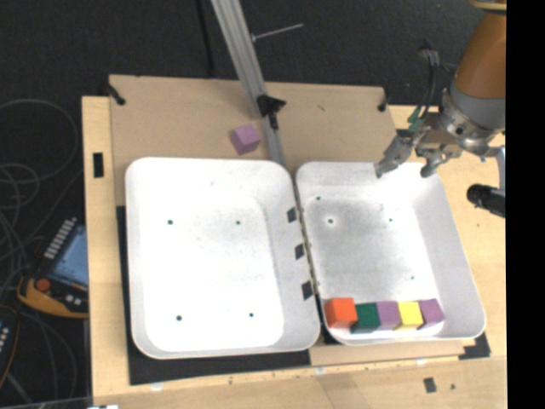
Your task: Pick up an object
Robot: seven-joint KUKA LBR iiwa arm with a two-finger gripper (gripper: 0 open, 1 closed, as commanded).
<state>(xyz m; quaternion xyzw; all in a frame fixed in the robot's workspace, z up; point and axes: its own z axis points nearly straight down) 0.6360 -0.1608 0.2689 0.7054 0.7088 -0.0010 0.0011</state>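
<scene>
Tool released, fingers spread, over right white bin's far rim.
Five small coloured cubes line the near wall, well apart from it.

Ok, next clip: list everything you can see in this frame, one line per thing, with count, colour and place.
bins: 2, white, side by side on the bench
blocks in right bin: 5, orange, green, purple, yellow, purple, in a row along the near wall
loose block: 1, purple, on the brown board behind the left bin
metal pole: 1, grey, slanting down to the board between the bins
handheld controller: 1, dark with orange edge, left of the bench among cables
arm: 1, grey with orange band, at the right
gripper: 1, open, holding nothing, over the right bin's far edge
</scene>
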